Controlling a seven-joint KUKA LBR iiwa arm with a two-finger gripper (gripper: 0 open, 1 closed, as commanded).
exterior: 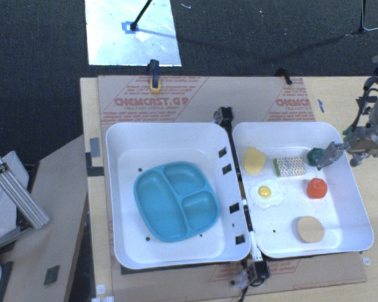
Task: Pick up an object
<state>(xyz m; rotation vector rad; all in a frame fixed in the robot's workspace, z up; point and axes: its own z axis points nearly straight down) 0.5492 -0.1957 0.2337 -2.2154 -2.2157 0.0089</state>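
Single fixed camera, mounted above the bench [192,91], looking down at a slant from the near side. It stands far enough back to take in both white bins: left bin [169,132] and right bin [300,130], edge to edge. Dark floor [34,47] shows beyond the far edge. The arm [372,130] enters at the right edge.

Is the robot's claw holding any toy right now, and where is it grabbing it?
Cannot be told: the gripper sits beside the green toy at the right bin's far edge.
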